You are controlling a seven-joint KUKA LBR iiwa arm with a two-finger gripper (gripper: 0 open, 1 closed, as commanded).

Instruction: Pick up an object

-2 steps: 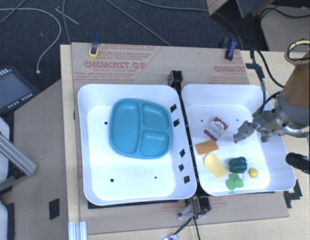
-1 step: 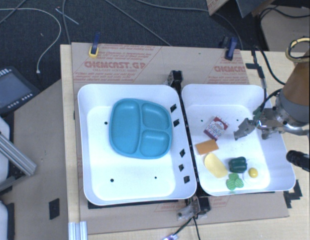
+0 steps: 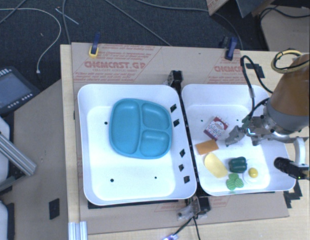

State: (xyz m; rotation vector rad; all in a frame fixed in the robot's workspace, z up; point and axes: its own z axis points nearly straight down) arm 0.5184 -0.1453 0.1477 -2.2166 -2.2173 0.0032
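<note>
The right bin [image 3: 215, 96] holds several small objects. A red and white packet [image 3: 215, 128] lies near the middle, with an orange block [image 3: 207, 147] below it. Toward the front are a pale yellow lump [image 3: 215, 165], a dark green piece [image 3: 237, 164], a small yellow ball [image 3: 253, 173] and a light green piece [image 3: 234, 183]. My gripper [image 3: 242, 140] hangs over the bin's right half, just above the dark green piece and right of the packet. Its fingers are spread apart with nothing between them.
A blue divided plate [image 3: 141, 128] lies in the left bin [image 3: 94, 149]. The wall between the bins [image 3: 184, 134] carries black clips. A black cable [image 3: 250, 84] loops from the arm over the right bin's back corner.
</note>
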